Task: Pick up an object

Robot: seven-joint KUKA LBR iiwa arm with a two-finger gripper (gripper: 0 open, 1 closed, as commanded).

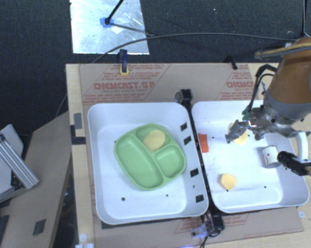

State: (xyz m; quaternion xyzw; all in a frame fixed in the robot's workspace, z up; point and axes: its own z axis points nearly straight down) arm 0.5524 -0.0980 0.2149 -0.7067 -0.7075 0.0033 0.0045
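Lump (241, 139) of yellow food just below jaws

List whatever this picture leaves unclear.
1. Pale yellow lump in the right white bin: partly covered by the hand in the camera view; contact unclear.
2. Grey-and-orange arm: cut off by the right edge.
3. Small orange rectangular piece at that bin's left wall: too small to identify.
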